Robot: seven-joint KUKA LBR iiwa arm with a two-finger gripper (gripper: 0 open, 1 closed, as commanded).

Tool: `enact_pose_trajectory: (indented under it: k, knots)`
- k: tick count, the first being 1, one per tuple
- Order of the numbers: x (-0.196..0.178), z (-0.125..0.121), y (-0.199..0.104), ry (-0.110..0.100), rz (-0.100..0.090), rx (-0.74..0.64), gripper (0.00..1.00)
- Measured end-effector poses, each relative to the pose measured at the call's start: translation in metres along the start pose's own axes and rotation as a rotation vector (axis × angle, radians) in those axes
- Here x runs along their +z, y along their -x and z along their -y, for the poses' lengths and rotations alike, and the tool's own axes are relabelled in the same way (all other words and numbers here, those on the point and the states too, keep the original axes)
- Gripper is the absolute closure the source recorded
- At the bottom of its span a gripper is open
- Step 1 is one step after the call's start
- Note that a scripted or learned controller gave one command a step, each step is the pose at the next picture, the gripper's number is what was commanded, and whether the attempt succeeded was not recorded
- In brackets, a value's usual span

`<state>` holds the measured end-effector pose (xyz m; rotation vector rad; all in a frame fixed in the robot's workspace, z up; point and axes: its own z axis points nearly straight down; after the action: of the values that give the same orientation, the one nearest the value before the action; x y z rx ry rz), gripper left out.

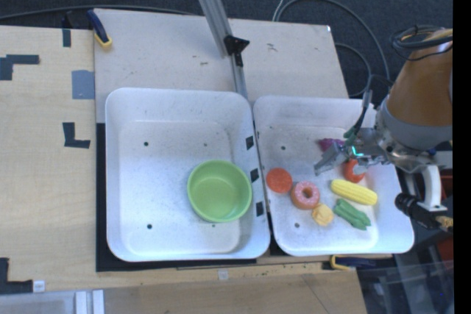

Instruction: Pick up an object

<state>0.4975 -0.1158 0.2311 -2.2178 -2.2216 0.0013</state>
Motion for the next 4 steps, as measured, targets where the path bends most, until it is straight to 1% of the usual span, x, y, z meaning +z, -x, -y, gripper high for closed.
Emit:
enact_pose_trajectory:
  k: [1, 2, 3, 4]
  knots:
    - [0.061, 0.002, -0.009, -0.006, 0.0, 0.0, 0.0]
    - [0.105, 0.003, -0.014, -0.006, -0.001, 0.0, 0.0]
    - [0.143, 0.003, -0.014, 0.001, 0.002, 0.001, 0.0]
    - [0.132, 0.003, -0.015, -0.002, -0.001, 0.0, 1.0]
